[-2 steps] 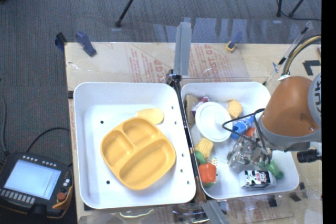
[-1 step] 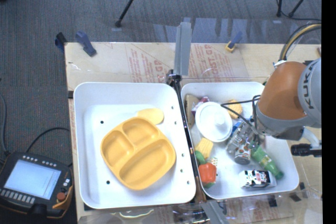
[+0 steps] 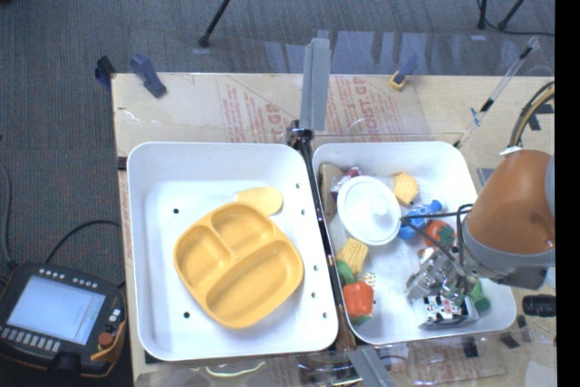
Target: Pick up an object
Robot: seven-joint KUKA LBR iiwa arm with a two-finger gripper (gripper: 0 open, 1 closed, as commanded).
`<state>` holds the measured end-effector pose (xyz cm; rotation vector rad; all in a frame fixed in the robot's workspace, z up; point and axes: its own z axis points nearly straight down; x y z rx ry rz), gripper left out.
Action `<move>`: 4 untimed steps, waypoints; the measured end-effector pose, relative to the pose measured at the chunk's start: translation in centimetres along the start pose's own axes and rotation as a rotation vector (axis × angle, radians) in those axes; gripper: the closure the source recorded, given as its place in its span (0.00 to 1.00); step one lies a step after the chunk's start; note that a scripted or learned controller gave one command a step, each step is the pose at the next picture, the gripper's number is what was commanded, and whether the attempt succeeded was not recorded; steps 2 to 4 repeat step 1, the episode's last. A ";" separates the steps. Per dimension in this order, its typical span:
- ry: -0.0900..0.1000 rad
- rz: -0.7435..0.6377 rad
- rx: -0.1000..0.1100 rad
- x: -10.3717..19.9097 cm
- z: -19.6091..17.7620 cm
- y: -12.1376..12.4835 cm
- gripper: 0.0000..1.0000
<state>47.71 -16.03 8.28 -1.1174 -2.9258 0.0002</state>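
Observation:
My gripper (image 3: pixel 442 287) reaches down into the front right corner of the right bin (image 3: pixel 453 155), under the orange band of the arm (image 3: pixel 512 208). Directly beneath it lies a small black-and-white object (image 3: pixel 445 313), with a green piece (image 3: pixel 478 296) beside it. Left of the gripper lie a toy corn cob (image 3: pixel 352 255) and a red pepper (image 3: pixel 359 298). An upturned white bowl (image 3: pixel 369 208) sits in the middle of the bin, with a yellow piece (image 3: pixel 406 188), a blue object (image 3: pixel 420 217) and a red-orange fruit (image 3: pixel 439 233) to its right.
The left bin (image 3: pixel 154 168) holds a yellow divided plate (image 3: pixel 238 263) and a pale yellow oval piece (image 3: pixel 260 199) at the plate's far edge. A grey post (image 3: pixel 314 91) rises behind the wall between the bins. A teach pendant (image 3: pixel 59 313) lies on the floor at the left.

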 end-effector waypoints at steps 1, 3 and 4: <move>-0.002 0.276 -0.001 -2.9 -0.1 5.6 1.00; -0.002 0.276 -0.001 -2.9 -0.1 5.6 1.00; -0.002 0.276 -0.001 -2.9 -0.1 5.6 1.00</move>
